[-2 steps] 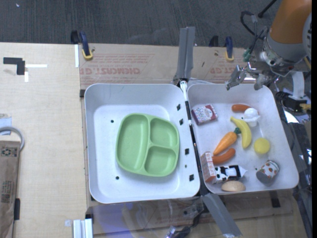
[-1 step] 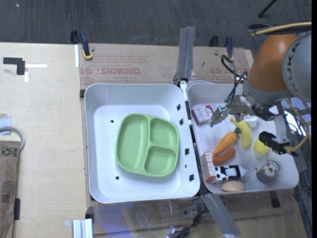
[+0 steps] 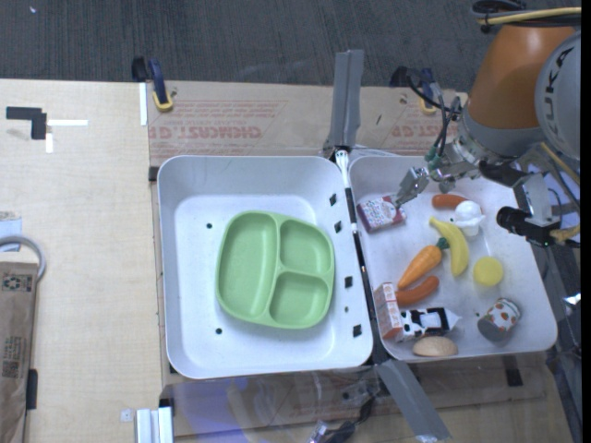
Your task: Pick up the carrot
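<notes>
Orange carrot [image 3: 421, 262] with green top. Yellow banana [image 3: 452, 243], yellow lemon [image 3: 488, 271]. Red-orange sausage [image 3: 417, 290]. Light green divided plate [image 3: 275, 269] in white left bin [image 3: 185, 275]. Black-and-white cow-pattern milk carton [image 3: 429, 321]. Red-and-white packet [image 3: 379, 213]. Tan bread roll [image 3: 434, 346]. Arm [image 3: 517, 72] orange and grey. Bench [image 3: 74, 266] pale wood.

Arm [image 3: 531, 72] cut off at right edge; claw [image 3: 413, 185] fingers too small to tell.

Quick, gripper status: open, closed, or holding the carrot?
Gripper: cannot be told from this view whether it is open or closed. It sits over the right bin near its back edge, apart from the carrot.
</notes>
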Robot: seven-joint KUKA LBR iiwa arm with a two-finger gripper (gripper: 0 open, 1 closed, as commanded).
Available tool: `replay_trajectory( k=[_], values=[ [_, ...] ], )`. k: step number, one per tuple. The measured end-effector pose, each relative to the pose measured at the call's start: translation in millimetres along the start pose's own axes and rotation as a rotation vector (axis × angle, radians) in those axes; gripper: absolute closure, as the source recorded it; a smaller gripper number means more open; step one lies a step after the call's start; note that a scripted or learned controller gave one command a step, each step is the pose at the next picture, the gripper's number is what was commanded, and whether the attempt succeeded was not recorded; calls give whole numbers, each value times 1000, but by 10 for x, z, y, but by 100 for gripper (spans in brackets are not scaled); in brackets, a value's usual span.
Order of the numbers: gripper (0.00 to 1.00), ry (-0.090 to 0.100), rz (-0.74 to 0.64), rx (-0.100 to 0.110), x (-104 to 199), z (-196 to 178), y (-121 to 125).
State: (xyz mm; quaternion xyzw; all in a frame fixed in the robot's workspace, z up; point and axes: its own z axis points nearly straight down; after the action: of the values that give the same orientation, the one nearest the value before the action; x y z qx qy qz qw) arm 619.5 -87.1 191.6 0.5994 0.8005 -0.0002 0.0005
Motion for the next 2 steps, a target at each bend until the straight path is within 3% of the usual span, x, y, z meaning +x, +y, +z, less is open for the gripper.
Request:
replay_trajectory(
  k=[1,2],
  values=[
    [0,2,237,3,31,837,-674],
    [100,1,241,2,17,743,-671]
  ],
)
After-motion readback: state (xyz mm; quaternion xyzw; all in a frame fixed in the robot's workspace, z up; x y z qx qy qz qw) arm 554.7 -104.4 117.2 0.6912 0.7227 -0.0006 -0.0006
